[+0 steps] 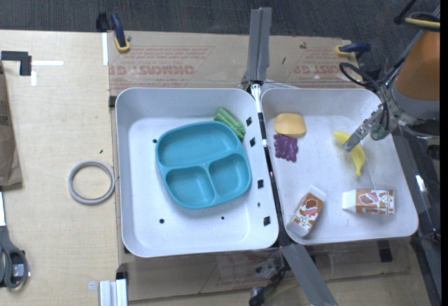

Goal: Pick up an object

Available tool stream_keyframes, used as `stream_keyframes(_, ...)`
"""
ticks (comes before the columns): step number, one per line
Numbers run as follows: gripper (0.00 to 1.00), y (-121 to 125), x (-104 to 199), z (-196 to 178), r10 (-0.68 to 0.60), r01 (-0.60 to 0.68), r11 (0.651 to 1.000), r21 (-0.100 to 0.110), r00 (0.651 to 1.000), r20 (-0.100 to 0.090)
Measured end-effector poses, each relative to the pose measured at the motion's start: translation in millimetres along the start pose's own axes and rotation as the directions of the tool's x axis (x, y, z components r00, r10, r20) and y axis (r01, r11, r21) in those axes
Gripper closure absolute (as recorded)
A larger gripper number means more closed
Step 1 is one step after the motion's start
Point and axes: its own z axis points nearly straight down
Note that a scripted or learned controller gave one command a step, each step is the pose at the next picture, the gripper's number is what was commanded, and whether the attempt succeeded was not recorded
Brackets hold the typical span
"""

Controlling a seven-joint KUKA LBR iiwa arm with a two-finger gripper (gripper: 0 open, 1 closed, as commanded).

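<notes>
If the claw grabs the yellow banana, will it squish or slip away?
The banana looks like a small plastic toy, so it probably stays stiff and weighs little. Its curved, smooth-looking skin could let it slide out of a pinch. It lies flat on the right bin floor under the claw, so a nudge would likely spin it, not roll it.

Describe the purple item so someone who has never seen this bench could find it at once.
Look at the right-hand white bin, then its upper left corner beside the divider between the two bins. There, just below a rounded yellow-orange piece, lies the bunch of purple grapes. It is the one purple thing in the bin, small and knobbly, unlike the boxy cartons lower down.
</notes>
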Motion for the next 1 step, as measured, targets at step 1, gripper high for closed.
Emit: stream_keyframes(1,1.00,42.0,-1.8,-109.4,0.154,-0.154,0.988,0.004,0.988,-0.002)
